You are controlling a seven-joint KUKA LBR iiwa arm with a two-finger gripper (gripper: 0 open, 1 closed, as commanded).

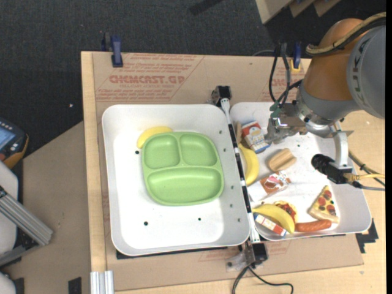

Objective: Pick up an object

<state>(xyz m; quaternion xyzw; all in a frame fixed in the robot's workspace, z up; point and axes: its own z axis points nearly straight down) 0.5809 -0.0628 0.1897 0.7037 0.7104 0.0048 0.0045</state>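
Item: bread roll [281, 160], right bin [361, 210], long axis slanted. We logged gripper [277, 127] hovering just above-left of it, beside milk carton [252, 135]; finger state: we couldn't tell.

Dark carpeted floor [49, 23], wooden bench board [153, 72], blue clamp [113, 48] at its edge

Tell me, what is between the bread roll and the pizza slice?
In the camera view, bare white bin floor lies between the bread roll and the pizza slice.
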